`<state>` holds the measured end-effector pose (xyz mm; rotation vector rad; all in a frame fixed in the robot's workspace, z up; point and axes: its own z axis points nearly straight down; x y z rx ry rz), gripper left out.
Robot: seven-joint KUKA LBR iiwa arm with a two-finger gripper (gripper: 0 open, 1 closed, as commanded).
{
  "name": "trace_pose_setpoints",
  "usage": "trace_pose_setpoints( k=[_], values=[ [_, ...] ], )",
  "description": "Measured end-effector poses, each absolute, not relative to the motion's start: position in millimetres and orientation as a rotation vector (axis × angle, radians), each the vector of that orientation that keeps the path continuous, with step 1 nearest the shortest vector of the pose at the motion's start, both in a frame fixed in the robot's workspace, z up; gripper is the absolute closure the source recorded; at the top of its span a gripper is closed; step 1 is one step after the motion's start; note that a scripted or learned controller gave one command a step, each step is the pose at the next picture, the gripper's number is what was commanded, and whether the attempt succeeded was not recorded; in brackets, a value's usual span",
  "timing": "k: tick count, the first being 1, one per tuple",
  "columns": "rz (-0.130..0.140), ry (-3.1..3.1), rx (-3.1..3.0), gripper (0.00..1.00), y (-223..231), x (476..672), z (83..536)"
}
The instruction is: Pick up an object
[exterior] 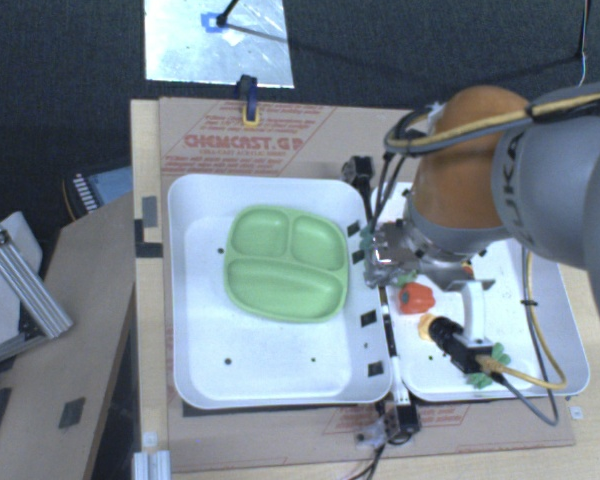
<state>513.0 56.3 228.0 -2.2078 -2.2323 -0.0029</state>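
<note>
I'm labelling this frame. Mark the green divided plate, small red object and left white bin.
green divided plate (280, 290): camera view, on its large lower compartment.
small red object (416, 299): camera view, on its visible middle.
left white bin (270, 370): camera view, on bare floor below the plate.

Much of the right bin (566, 320) is covered by the arm (555, 188); the red-orange object (416, 299) is partly hidden beneath it.

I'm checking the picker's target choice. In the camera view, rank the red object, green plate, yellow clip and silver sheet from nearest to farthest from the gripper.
Measured from the gripper:
1. red object, in the right bin, just beside the gripper.
2. green plate, in the left bin.
3. yellow clip, at the far edge of the cardboard.
4. silver sheet, beyond the cardboard.
</note>
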Motion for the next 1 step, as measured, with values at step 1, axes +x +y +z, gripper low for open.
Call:
trace_pose_setpoints(
  k=[1],
  values=[
    [-0.003,-2.232,-2.208,1.00,106.3,500.5,225.5]
  ],
)
